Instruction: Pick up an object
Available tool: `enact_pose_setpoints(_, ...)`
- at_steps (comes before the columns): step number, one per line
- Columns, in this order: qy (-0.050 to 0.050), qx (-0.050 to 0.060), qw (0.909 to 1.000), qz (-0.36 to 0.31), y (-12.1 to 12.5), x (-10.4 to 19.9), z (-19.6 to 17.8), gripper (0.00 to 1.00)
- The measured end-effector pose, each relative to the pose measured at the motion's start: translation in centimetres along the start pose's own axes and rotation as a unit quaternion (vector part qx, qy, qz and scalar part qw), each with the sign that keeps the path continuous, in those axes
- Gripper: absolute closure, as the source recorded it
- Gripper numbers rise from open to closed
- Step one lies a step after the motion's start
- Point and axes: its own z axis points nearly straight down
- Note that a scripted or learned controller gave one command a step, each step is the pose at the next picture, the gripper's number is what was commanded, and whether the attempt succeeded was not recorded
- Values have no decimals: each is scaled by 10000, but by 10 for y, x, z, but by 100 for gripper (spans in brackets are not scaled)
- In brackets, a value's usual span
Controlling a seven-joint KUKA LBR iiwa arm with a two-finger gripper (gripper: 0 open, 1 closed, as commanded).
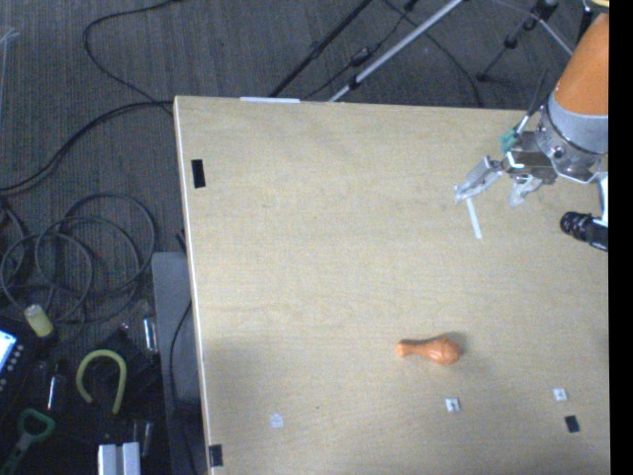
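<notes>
Your gripper (497,195) hangs open and empty, well apart from the orange pear-shaped toy (432,349) lying below-left of it.

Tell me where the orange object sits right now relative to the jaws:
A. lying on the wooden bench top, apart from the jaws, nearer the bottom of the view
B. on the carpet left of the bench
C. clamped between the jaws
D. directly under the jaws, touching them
A. The orange object lies alone on the bench top, while the gripper is up near the right edge with nothing between its spread jaws.
</notes>
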Motion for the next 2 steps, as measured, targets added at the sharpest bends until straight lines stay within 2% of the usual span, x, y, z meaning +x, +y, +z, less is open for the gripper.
enact_pose_setpoints(1,-24,-3,9993,-384,38,-10,48,0)
enact_pose_setpoints(2,-8,-4,9887,-1502,48,10,163,0)
